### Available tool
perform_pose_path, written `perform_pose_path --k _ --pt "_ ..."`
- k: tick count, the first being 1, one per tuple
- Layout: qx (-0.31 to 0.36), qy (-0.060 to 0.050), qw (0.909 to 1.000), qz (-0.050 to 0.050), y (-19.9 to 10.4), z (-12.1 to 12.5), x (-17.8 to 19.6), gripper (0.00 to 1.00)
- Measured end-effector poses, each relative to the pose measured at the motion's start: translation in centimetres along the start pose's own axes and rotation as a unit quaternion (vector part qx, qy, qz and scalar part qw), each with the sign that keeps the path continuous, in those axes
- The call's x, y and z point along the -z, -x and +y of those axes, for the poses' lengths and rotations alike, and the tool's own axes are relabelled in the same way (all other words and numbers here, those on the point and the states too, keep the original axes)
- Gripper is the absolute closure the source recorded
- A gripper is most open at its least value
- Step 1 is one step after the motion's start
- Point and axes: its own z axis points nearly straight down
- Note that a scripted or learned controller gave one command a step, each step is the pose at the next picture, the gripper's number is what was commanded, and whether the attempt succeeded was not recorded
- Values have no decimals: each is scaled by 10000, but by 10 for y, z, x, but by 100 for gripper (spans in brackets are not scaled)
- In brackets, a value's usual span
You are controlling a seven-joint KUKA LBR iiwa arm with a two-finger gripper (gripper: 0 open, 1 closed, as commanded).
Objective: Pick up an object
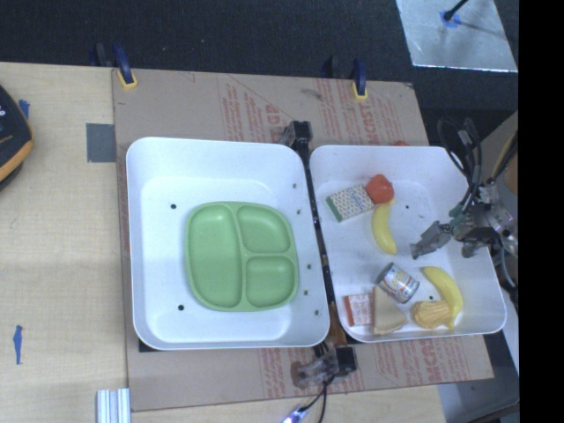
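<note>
Claw (441, 234) at right edge of right white bin (414, 157), finger state indiscernible. Nearest target — small yellow plastic banana (382, 229) — lies just left of it, long axis roughly vertical in frame.

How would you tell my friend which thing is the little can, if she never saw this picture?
Look in the right white bin, down near its bottom edge. The can lies tipped on its side, between the two bananas and just above a tan wedge. It is the one shiny silver thing there; its neighbours are yellow or tan.
</note>
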Motion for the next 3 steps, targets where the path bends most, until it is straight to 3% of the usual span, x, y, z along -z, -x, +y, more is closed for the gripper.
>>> perform_pose_path --k 1,2,3 --pt "-2 54 10000 -16 -10 126 -122 0" --pt "13 34 10000 -12 -9 126 -113 100" --pt "2 9 10000 3 -90 121 -26 100"
